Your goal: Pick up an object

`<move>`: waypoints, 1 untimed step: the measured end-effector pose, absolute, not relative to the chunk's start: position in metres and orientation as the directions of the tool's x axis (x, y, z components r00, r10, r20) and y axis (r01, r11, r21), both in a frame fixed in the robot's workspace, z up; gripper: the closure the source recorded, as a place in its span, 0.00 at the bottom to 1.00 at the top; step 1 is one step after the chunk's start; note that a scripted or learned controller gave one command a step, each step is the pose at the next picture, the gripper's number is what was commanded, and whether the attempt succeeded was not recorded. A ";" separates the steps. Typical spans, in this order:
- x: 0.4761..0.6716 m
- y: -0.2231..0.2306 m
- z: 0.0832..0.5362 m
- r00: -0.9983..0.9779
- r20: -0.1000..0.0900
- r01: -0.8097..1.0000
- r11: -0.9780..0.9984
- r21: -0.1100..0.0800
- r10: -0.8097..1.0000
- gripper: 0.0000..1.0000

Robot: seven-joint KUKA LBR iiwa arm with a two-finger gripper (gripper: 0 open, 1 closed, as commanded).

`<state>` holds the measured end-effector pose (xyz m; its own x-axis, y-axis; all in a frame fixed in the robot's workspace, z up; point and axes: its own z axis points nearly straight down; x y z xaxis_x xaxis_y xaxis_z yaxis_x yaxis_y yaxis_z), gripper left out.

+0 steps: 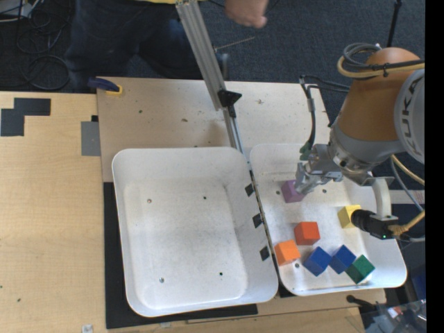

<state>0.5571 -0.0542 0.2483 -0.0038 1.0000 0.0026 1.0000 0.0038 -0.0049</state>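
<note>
Presently the hand sits low in the right bin, directly over the purple block; whether its grip is wide or closed on the block cannot be told from this angle. The block lies in the bin's upper left area, apart from the red block and orange block. Judged small, light and rigid, it should take a firm pinch across two opposite flat faces; smooth sides may slip if gripped at a corner.
</note>
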 end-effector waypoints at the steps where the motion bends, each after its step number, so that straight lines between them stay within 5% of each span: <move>1: 0.572 -0.002 0.253 -0.004 0.002 1.000 0.004 -0.002 1.000 1.00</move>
<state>0.5717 -0.0017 0.2530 -0.0045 1.0000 0.0020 1.0000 0.0045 -0.0019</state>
